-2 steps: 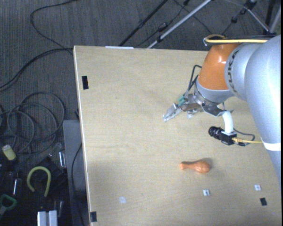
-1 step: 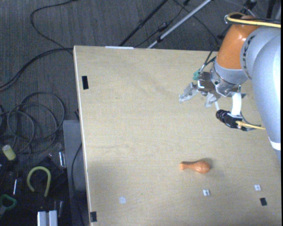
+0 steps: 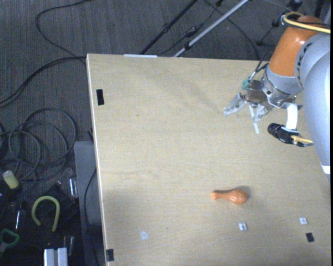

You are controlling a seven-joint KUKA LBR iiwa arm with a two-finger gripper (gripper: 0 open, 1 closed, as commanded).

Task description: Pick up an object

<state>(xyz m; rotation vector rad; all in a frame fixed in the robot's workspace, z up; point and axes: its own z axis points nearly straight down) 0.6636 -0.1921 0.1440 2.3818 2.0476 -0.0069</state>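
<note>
A small orange object (image 3: 231, 195), shaped like a bulb with a thin neck pointing left, lies on the tan bench top (image 3: 166, 148) toward the front right. My gripper (image 3: 242, 118) hangs over the back right of the bench, well behind the orange object and apart from it. Its pale metal fingers (image 3: 232, 108) are spread open with nothing between them. The grey arm with its orange band (image 3: 288, 49) comes in from the right.
A black and yellow part (image 3: 287, 134) sticks out of the wrist, just right of the gripper. Small white tags (image 3: 242, 226) and black marks (image 3: 100, 97) dot the bench. Cables and tools (image 3: 39, 148) lie on the floor past the left edge.
</note>
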